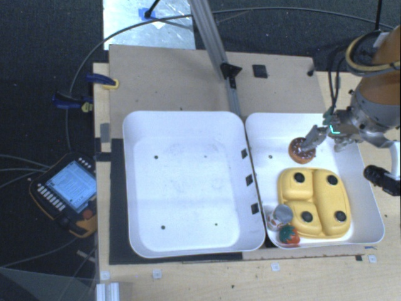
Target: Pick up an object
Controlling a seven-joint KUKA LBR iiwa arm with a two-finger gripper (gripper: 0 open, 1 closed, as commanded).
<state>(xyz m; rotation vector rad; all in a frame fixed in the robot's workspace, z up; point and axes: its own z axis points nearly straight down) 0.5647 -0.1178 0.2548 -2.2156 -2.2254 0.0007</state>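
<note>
Brown round disc (302,150), doughnut-like, lies in right bin (263,130), just above yellow moulded tray (314,200) with four dark-centred lobes. Gripper (309,144) down on disc, approach or grasp step; finger state cannot tell. Next: confirm grip, lift straight. Small grey cylinder (281,214) and orange-green piece (287,233) left of tray's lower corner.

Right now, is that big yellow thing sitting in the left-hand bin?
No, the yellow object lies in the right bin, below the gripper.
</note>
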